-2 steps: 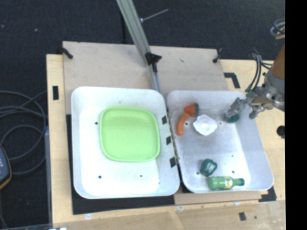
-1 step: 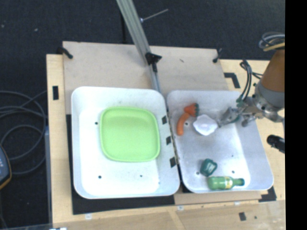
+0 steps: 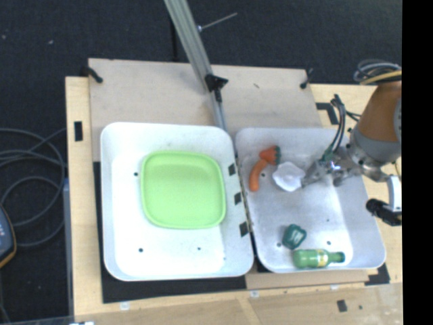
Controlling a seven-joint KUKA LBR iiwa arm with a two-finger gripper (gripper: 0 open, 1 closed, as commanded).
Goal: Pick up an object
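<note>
Camera view: the hand (image 3: 312, 175) is low in the right bin (image 3: 358, 246), touching a white crumpled object (image 3: 288, 177) beside the orange carrot toy (image 3: 258, 170); whether it grips I cannot tell; nothing looks lifted yet.

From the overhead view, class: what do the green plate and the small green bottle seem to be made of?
Green plate: likely plastic, with a matte, even lime colour and soft rounded corners. Green bottle: probably plastic too, slightly glossy, with a yellowish label band; too small to be sure.
</note>
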